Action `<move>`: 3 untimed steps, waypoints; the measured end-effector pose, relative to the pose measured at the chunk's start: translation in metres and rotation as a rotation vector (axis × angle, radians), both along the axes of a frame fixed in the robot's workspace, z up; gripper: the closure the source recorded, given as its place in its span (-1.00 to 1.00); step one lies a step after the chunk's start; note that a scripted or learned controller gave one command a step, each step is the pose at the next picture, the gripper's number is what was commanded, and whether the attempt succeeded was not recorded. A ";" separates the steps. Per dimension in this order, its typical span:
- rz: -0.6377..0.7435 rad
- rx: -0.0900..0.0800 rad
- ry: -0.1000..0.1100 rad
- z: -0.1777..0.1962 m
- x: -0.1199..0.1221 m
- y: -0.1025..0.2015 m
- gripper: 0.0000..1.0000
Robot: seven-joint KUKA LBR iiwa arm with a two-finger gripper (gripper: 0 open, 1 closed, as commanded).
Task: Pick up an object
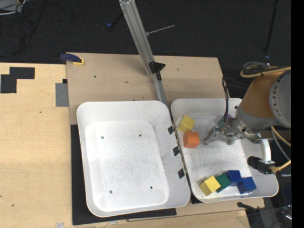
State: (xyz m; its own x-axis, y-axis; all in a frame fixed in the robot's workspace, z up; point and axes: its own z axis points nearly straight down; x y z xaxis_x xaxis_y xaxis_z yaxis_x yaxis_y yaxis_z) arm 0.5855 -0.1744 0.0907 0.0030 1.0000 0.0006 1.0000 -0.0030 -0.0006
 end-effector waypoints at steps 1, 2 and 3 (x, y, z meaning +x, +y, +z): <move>-0.006 0.001 0.000 0.011 0.000 -0.001 1.00; 0.006 -0.001 -0.002 0.054 0.004 0.002 1.00; 0.004 -0.001 -0.004 0.099 0.011 0.004 1.00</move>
State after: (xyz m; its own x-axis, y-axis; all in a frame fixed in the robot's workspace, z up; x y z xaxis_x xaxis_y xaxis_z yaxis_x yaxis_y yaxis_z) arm 0.5964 -0.1702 0.1899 -0.0013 1.0000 -0.0006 1.0000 0.0013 0.0029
